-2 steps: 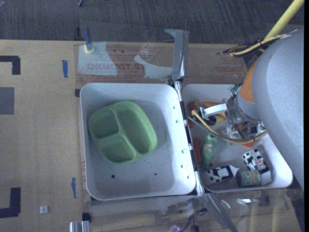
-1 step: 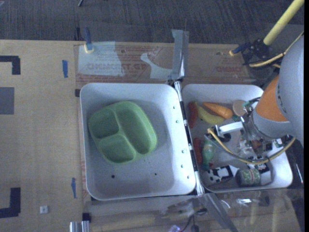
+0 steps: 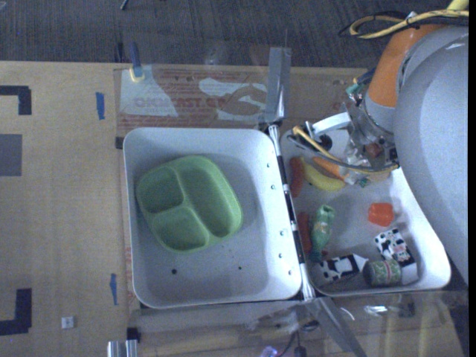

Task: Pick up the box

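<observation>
Two black-and-white cow-patterned boxes lie near the front of the right bin (image 3: 435, 274): one box (image 3: 343, 266) at the front middle, a second box (image 3: 393, 245) to its right. The grey arm with its orange band (image 3: 390, 73) reaches in from the right. Its gripper (image 3: 362, 153) hangs over the far part of the right bin, above a yellow banana (image 3: 321, 177), well away from both boxes. Nothing can be made out in its grasp.
The right bin also holds a green bottle (image 3: 322, 225), a small orange piece (image 3: 380, 213), a reddish carrot-like piece (image 3: 297, 175) and a green can (image 3: 382, 273) beside the boxes. A green divided plate (image 3: 189, 202) lies in the left bin (image 3: 141, 274).
</observation>
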`<state>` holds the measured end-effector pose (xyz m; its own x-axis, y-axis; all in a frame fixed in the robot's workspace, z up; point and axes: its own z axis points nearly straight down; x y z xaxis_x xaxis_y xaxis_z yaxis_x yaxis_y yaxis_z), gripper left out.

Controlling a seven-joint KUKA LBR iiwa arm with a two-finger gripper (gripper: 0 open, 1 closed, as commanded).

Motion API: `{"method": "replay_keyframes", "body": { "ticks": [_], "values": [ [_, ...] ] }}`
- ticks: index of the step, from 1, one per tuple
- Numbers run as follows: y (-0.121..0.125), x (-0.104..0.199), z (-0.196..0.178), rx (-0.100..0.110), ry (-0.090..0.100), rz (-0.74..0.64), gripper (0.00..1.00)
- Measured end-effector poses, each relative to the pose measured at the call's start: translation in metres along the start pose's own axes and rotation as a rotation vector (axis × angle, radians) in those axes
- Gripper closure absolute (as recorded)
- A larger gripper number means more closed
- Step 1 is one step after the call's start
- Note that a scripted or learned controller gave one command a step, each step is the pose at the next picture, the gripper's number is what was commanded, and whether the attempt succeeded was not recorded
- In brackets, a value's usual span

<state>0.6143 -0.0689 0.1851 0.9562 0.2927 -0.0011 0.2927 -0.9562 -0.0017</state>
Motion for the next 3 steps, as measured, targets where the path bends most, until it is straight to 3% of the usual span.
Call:
{"method": "replay_keyframes", "body": {
  "ticks": [1, 2, 3],
  "values": [
    [0.042, -0.003, -0.062, -0.002, -0.001, -0.177, 1.00],
    [0.009, -0.009, -0.174, -0.001, -0.001, -0.168, 1.00],
    [0.041, -0.040, -0.210, -0.003, 0.000, -0.434, 1.00]
  ]
}}
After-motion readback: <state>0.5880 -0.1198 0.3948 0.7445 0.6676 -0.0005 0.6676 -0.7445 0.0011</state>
